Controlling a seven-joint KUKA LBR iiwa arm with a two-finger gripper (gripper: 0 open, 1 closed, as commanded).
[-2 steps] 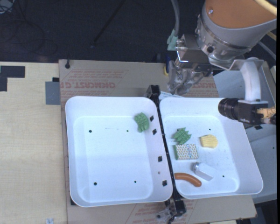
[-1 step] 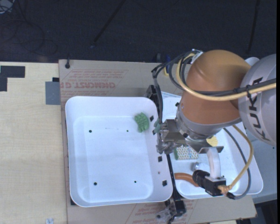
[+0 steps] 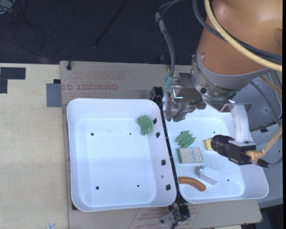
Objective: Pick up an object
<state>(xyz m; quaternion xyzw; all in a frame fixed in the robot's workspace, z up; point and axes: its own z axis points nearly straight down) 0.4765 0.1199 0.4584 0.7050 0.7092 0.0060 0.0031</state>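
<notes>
Inside right bin (image 3: 226, 187) lie four things, left bin (image 3: 114, 166) one; jaws' state unclear.

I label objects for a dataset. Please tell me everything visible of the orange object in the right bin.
The orange object is long, thin and slightly curved, smooth-looking like a toy sausage. It lies flat on the floor of the right bin, near its front wall. A grey block sits close to its right end; whether they touch cannot be told.
</notes>
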